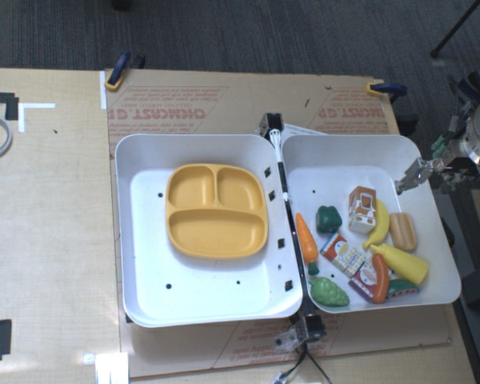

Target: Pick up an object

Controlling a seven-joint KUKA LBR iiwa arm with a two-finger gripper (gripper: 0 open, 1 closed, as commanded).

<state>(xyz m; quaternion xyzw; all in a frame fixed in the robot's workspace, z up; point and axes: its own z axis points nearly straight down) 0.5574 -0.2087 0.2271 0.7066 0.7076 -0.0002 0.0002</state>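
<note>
Lying crowded in the lower right half of the right bin (344, 144): toy foods, none lifted. Leaning against the divider side, an orange carrot (306, 238), with a dark green pepper (328, 218) just beside it. Standing near the middle, a small milk carton (361, 208), touching a banana (379, 222) that is curving down past it. Resting just right of the banana, a tan bread roll (402, 232). Lying below those, a yellow squeeze bottle (402, 264), slanting toward the bin's right wall. Overlapping beside it, a printed snack packet (344, 254) and a red sausage (379, 277). Sitting at the near edge, a light green leafy vegetable (330, 293).

Hovering at the right bin's far right rim, the gripper (408, 180), reaching in from the right and staying apart from every toy, nearest the carton and the roll. Holding nothing visible; being too small and dim here to tell whether it is spread or closed.

Occupying the left bin (120, 214), a yellow divided plate (218, 211), lying flat near the centre. Lying under both bins, a cardboard sheet (168, 106), being pinned at its far corners by blue clamps (118, 70) to the wooden bench (48, 214).
</note>
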